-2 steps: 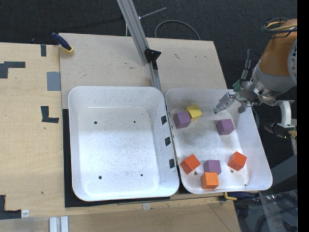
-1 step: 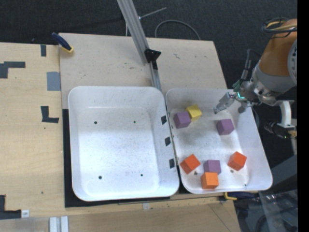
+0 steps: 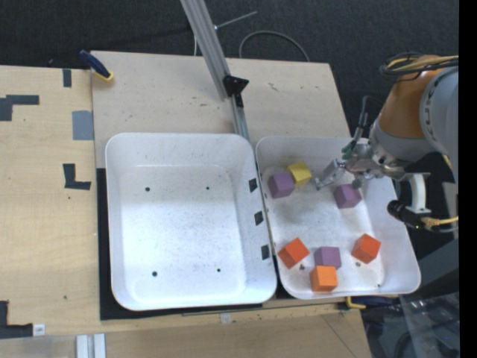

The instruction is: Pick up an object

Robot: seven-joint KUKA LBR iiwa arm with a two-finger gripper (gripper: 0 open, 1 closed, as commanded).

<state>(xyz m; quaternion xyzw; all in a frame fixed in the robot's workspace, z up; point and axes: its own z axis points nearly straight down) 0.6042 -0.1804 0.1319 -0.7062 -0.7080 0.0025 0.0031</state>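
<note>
The claw (image 3: 344, 176) is hanging over the right bin (image 3: 402, 271) — just above a purple cube (image 3: 347, 196) — its grip too unclear to tell.

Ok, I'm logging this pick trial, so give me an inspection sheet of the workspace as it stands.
Surface: wooden bench bearing a left bin and a right bin, both white, side by side.
Job's things: all in the right bin: yellow cube touching a purple cube; purple cube by the gripper; three orange cubes; another purple cube.
Clutter: blue-and-yellow clamp at the bench's far left corner; tape marks.
Gripper: gripper low over the right bin, beside the purple cube; grip cannot be told.
Cables: thin loop behind the bench; yellow cables on the arm.
Surroundings: slanted metal pole; dark floor.
</note>
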